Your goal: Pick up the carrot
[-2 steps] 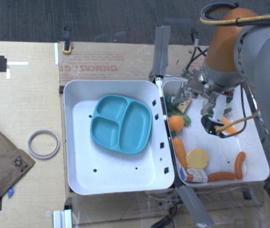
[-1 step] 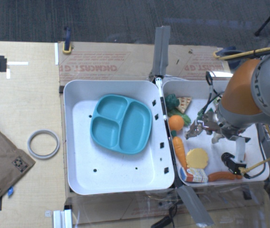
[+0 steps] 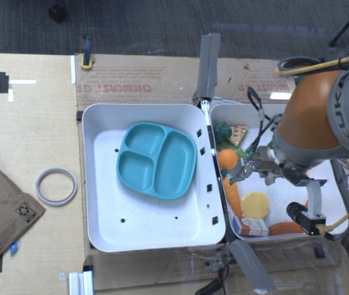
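Observation:
The carrot (image 3: 231, 198) is a long orange piece lying along the left wall of the right bin (image 3: 340, 183), pointing toward the near edge. My gripper (image 3: 252, 169) hangs low over the right bin, just right of and slightly beyond the carrot's far end. The grey arm with its orange band (image 3: 309, 112) covers much of the bin behind it. Nothing shows as held.
Around the carrot lie an orange ball (image 3: 227, 158), a green item (image 3: 223, 130), a tan waffle piece (image 3: 238, 134), a yellow disc (image 3: 255, 204), a small box (image 3: 255, 227) and a red-orange piece (image 3: 284, 228). The left bin (image 3: 101, 183) holds a blue divided plate (image 3: 157, 160).

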`<state>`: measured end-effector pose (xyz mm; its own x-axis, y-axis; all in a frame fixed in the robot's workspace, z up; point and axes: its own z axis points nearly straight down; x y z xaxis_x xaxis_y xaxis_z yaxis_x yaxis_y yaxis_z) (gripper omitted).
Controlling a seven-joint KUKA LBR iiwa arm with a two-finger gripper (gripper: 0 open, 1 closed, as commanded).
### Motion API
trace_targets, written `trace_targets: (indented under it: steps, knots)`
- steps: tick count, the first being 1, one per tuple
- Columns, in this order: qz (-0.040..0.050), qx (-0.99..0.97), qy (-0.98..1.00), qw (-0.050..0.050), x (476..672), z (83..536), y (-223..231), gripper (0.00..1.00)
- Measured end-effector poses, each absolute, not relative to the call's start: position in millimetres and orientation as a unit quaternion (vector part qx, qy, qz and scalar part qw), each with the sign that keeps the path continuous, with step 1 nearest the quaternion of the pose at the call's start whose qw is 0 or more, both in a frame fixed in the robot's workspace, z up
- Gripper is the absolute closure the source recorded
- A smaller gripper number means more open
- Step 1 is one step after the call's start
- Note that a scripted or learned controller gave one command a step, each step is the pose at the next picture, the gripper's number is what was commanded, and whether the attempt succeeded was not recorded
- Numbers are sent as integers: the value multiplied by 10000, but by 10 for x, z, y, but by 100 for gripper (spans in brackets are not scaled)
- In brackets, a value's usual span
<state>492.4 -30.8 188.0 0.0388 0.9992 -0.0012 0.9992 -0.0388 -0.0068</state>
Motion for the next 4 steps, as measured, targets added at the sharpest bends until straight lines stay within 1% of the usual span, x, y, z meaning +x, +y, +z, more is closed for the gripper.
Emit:
trace_targets:
  steps: [1,2,3,4]
  knots:
    - [18,-6373,-7706,12,4792,2147,-766,0]
    - [29,-7156,-6985,15,5402,2322,-1389,0]
    - [32,-7588,-6513,16,5088,3061,-1567,0]
    - [28,-7036,-7106,26,5426,2423,-1892,0]
